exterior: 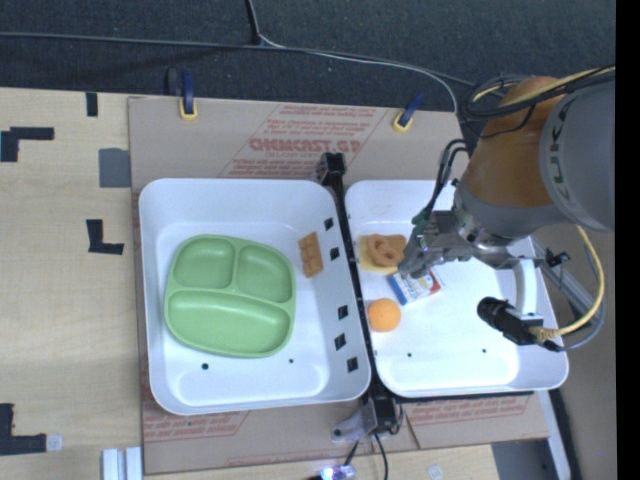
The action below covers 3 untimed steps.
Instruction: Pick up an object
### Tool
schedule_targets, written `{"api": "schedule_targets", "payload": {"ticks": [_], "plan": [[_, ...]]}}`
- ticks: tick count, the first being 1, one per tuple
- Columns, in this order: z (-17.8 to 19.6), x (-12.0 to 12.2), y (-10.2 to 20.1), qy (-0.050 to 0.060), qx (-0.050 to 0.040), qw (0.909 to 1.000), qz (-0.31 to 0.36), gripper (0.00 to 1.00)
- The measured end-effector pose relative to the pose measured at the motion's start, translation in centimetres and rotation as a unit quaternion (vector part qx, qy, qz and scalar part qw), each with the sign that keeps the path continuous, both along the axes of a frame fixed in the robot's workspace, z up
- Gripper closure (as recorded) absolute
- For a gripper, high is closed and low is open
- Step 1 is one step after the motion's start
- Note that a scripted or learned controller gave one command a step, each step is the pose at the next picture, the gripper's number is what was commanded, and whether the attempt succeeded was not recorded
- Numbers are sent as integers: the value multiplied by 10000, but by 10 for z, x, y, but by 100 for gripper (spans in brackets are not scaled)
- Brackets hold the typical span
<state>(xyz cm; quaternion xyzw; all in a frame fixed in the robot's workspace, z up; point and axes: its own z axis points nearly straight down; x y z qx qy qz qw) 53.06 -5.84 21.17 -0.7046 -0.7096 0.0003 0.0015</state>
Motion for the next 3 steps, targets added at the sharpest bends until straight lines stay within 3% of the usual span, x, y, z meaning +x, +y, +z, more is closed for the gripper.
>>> {"api": "schedule_targets", "payload": {"ticks": [3], "plan": [[-12, -6, 154, 1, -2, 10000, -1, 100]]}}
